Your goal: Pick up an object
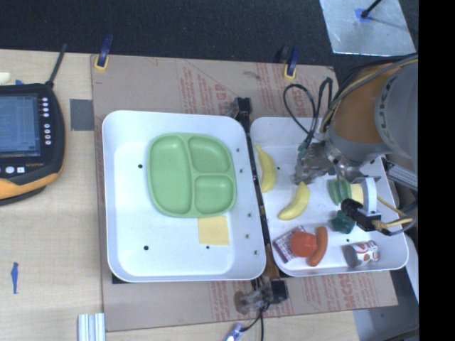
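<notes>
My gripper (308, 169) hangs over the middle of the right bin (398, 261), just above the upper tip of a small yellow banana (295, 202). A second, paler banana (265, 169) lies along that bin's left wall. Toward the front of the bin sit a red tomato (303, 244), an orange-red sausage (320, 246) and a small carton (362, 253). A light green piece (339, 190) and a dark green piece (344, 223) lie under the arm's wrist. I see nothing held by the gripper.
The left bin (124, 254) holds a green divided plate (190, 174) and a yellow square (213, 230). A teach pendant (21, 141) rests on the bench at far left. Cables loop above the right bin near the arm (370, 119).
</notes>
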Controlling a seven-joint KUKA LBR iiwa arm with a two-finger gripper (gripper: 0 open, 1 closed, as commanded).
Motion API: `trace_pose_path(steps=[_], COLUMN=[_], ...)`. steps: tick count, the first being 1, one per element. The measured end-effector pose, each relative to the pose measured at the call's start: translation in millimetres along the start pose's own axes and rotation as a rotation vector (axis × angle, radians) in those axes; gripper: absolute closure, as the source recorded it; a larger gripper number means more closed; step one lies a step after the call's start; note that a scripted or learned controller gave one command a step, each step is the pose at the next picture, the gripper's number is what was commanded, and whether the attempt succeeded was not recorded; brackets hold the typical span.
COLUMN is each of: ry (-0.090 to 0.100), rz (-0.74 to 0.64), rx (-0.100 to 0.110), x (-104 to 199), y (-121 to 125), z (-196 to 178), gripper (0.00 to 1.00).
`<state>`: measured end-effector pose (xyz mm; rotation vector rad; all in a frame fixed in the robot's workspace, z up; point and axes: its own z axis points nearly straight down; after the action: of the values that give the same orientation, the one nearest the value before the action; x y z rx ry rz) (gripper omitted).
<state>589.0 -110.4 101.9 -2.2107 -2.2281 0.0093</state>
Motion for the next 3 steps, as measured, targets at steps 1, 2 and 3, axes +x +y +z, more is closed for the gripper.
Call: trace_pose_path(steps=[1,2,3], ry=[0.003,0.002,0.001], rz=[0.003,0.003,0.006], rx=[-0.004,-0.003,-0.005], x=[32,32,-31], y=[-49,-50,5], z=[-90,-90,-134], gripper=[1.0,0.0,0.0])
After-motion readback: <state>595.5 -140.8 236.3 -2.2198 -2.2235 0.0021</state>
